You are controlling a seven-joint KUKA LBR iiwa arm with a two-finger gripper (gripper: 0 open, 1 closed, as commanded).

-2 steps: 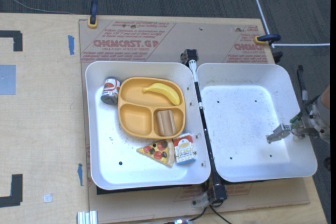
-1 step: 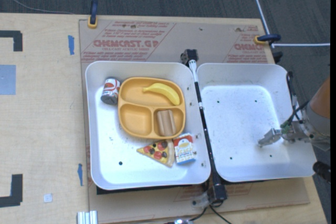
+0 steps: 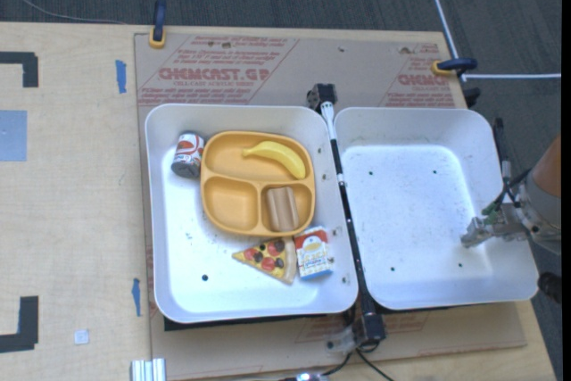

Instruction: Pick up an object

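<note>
The things that could be picked up all lie in the left shallow white plastic bin (image 3: 169, 219). A yellow-orange plastic plate with three compartments (image 3: 258, 184) sits in the upper middle of that bin. A yellow toy banana (image 3: 276, 157) lies in the plate's long upper compartment, and a brown, sausage-like toy block (image 3: 282, 208) stands in its lower right compartment; the lower left compartment holds nothing that can be made out. Touching the plate's left rim, a small red and white can (image 3: 186, 154) lies on its side on the bin floor. Just below the plate a toy pizza slice with red and dark toppings (image 3: 268, 259) rests flat, and right beside it, on its right, lies a small red, white and blue carton (image 3: 313, 253).

The right shallow white plastic bin (image 3: 401, 192) adjoins the left one along a dark central seam. The metal tool (image 3: 471, 235) reaches in over that bin's right wall, low near its lower right part, well apart from every object in the other bin. Nothing shows between its tips; whether it is released or clenched cannot be told at this size.

Both bins rest on a brown cardboard sheet with red lettering (image 3: 223, 71), clamped onto the pale wooden table (image 3: 71, 192).
</note>
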